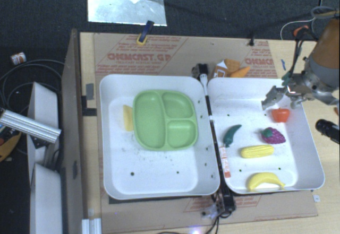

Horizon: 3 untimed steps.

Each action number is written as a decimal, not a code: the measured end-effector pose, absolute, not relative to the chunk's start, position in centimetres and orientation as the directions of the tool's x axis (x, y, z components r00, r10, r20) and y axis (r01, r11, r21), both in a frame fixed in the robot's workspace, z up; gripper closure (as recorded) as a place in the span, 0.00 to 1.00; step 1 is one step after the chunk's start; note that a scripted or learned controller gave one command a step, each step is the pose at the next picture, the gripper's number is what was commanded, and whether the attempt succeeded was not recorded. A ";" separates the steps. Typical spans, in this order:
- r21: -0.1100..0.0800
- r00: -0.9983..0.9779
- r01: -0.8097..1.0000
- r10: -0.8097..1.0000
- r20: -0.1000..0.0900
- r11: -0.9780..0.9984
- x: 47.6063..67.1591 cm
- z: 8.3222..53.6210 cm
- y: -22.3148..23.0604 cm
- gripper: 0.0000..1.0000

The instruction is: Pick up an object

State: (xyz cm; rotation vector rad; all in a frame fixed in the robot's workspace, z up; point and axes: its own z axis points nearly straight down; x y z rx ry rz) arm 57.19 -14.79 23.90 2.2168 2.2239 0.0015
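Note:
The right bin [241,97] holds several toy foods: a red-orange piece [280,115], purple grapes [272,135], a dark green pepper [231,134], a corn cob [257,151] and a banana [265,180]. My gripper [281,101] hangs over the bin's upper right part, just above the red-orange piece. Its fingers stand apart, one [270,97] reaching left and the other near the piece. Nothing is held between them. The left bin [114,174] carries a green divided plate [164,120] with a yellow piece [128,118] at its left edge.
An orange and white item [232,70] lies on the cardboard behind the bins. A black part [328,130] juts in at the right beside the bin's rim. Cables and grey fixtures sit left of the bench.

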 end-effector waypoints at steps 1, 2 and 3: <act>-0.004 0.003 1.000 1.000 0.000 -0.003 57.3 15.2 -21.0 0.00; -0.003 -0.001 1.000 1.000 0.001 0.001 56.0 8.3 -20.4 0.00; 0.004 -0.002 1.000 1.000 -0.001 0.002 56.2 9.7 -20.4 1.00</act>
